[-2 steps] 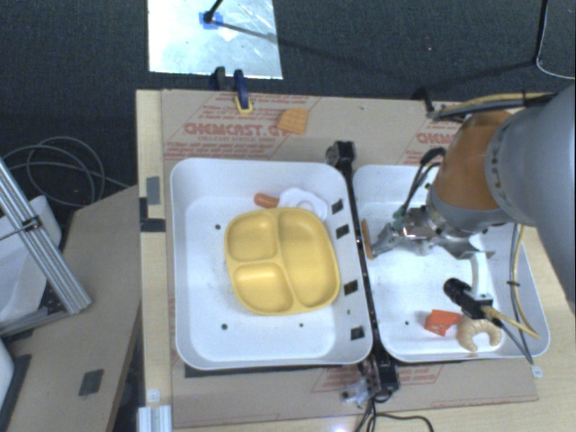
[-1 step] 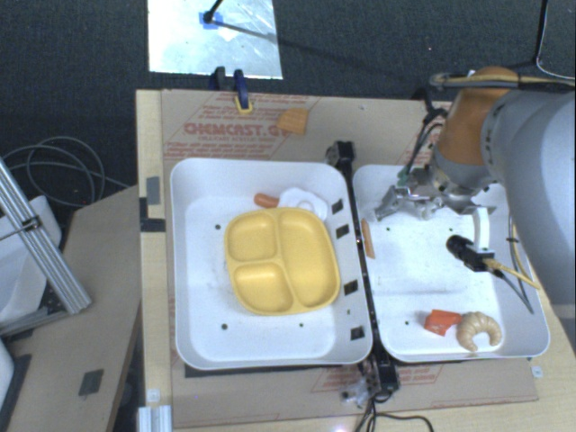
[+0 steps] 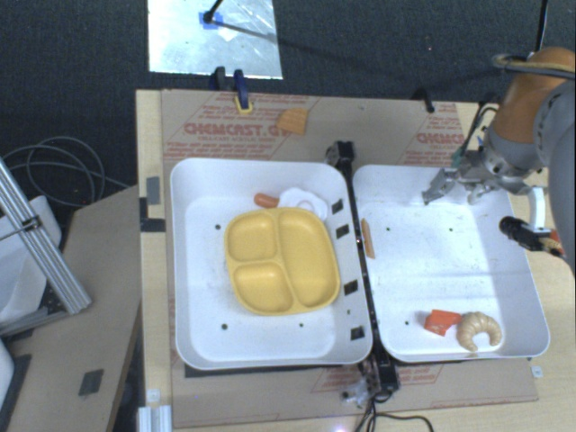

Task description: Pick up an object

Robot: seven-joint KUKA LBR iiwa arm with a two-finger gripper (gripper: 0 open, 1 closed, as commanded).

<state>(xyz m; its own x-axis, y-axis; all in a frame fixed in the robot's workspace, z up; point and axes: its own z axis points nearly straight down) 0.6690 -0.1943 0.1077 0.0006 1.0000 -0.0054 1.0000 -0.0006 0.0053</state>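
Camera view, entry one: my two-finger gripper point(image 3: 447, 185) hangs over the far right part of the right shallow white bin point(image 3: 405, 241), near its back wall. The fingers look splayed apart with nothing between them, though at this slant I judge that loosely.

Entry two, candidates in the right bin: a pale tan croissant-shaped toy pastry point(image 3: 478, 329) and a small orange-red block point(image 3: 441, 322), touching or just beside each other at the near right corner, well apart from my gripper. A thin orange stick point(image 3: 367, 238) lies against the left wall of that bin.

Entry three, left shallow white bin point(image 3: 193, 268): a yellow three-compartment plastic tray point(image 3: 279, 261) at centre; beyond it a small white rounded object point(image 3: 304, 202) and a short orange sausage-like piece point(image 3: 265, 200), both just beside the tray's far edge.

Entry four, method: no object is held, so the pick is still to do. The pastry seems the fairest target, being bulky and rounded. I should come down from above with the fingers straddling its narrow body, not its curled ends.

Entry five, edges and room: the middle of the right bin floor is bare, giving free travel toward the near corner. The pastry sits close to the near rim and the block, so the fingers need care not to strike either.
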